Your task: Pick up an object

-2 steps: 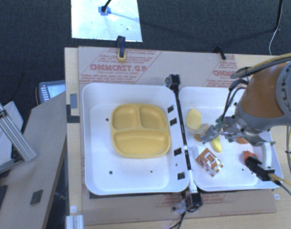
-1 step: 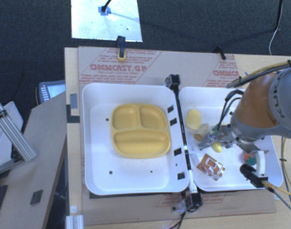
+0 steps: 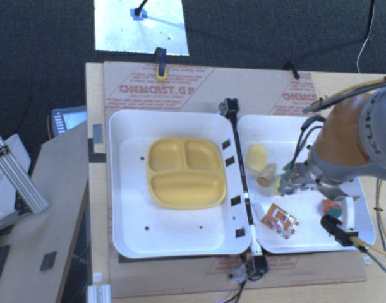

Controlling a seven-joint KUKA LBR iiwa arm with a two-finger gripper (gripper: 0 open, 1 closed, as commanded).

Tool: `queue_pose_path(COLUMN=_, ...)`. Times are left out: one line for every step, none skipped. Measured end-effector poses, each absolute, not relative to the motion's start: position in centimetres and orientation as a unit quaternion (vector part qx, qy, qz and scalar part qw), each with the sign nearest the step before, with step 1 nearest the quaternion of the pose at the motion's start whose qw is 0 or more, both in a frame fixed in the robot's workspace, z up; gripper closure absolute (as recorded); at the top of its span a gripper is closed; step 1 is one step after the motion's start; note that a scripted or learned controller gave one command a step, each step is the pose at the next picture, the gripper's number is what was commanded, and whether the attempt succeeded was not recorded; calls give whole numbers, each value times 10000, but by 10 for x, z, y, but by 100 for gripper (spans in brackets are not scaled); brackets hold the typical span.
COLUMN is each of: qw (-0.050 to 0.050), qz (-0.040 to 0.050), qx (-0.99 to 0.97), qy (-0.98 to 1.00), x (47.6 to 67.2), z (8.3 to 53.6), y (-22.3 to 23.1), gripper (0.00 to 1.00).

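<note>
In the right bin lie a pale yellow rounded object, a small tan piece just below it, and an orange-and-white patterned packet near the front. A small orange and green item sits at the bin's right side. My gripper hangs low over the middle of the right bin, just to the right of the tan piece and above the packet. The grey arm with its orange band covers the bin's right half.
The left bin holds a yellow divided plate. A black divider strip runs between the bins. Cables trail at the front right, and a metal sheet lies behind the bench.
</note>
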State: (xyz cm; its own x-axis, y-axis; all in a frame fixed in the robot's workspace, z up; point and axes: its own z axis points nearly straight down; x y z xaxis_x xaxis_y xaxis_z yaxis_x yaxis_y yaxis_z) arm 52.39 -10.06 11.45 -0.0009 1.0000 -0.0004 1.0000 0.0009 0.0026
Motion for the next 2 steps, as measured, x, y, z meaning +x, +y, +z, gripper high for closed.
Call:
queue_pose_path(qw=30, qz=20, qx=7057, qy=7085, x=530, z=177, y=-99, gripper=100)
queue_pose_path(qw=22, qz=15, qx=7057, qy=7085, x=532, z=208, y=-99, gripper=100)
